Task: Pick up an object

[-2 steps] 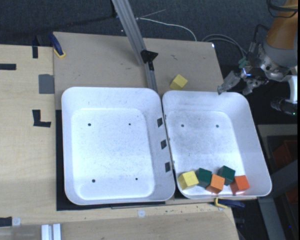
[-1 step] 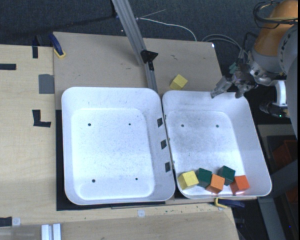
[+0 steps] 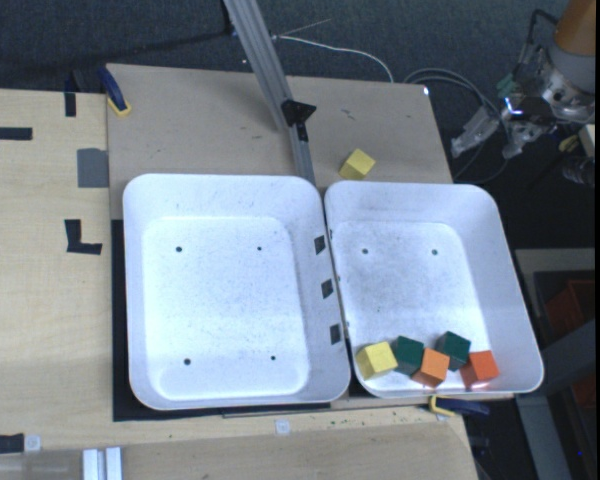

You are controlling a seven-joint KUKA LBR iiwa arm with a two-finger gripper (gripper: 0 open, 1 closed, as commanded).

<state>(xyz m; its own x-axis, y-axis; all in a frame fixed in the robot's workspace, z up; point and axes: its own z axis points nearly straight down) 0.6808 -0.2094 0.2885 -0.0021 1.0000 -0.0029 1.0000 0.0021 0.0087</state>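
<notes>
Blocks (image 3: 428, 358) clustered in right bin (image 3: 500, 238)

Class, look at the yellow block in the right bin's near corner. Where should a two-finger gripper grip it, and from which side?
Probably from straight above, gripping the yellow block across its far and near faces. Its left side sits close to the right bin wall and a green block touches its right, so fingers would hardly fit there. The gripper is outside the bins, upper right.
</notes>
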